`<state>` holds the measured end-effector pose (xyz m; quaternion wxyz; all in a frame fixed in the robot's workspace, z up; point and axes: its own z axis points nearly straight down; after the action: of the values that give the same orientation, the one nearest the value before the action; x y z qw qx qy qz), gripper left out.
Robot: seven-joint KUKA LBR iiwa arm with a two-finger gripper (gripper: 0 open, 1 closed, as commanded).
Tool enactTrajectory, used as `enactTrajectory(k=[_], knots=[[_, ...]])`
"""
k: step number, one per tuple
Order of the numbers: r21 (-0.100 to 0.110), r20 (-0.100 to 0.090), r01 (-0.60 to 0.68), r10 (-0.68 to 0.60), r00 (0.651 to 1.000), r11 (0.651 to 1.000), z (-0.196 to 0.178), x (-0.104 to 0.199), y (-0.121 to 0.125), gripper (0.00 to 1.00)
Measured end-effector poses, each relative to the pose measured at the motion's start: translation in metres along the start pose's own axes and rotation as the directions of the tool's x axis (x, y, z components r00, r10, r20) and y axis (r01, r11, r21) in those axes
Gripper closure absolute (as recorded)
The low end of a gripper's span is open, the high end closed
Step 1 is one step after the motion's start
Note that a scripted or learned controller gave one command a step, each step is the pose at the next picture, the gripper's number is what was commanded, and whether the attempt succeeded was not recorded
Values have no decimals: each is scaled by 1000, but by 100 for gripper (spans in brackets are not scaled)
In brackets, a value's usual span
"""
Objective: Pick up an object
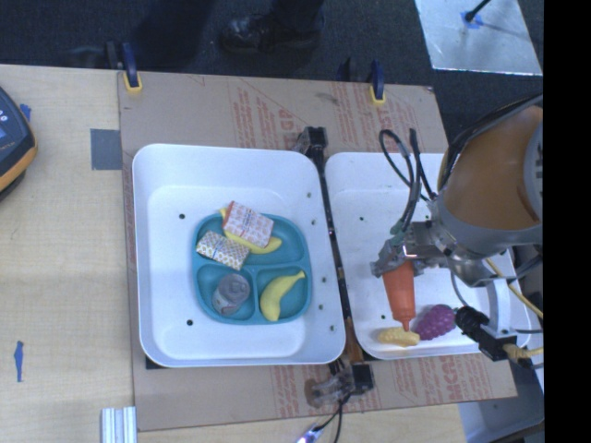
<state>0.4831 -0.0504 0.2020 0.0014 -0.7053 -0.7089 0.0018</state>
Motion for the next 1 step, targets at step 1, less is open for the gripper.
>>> enactTrajectory(k=[1], knots=[[-1,-1,-1,1,1000,1000,-6,40,49,100]])
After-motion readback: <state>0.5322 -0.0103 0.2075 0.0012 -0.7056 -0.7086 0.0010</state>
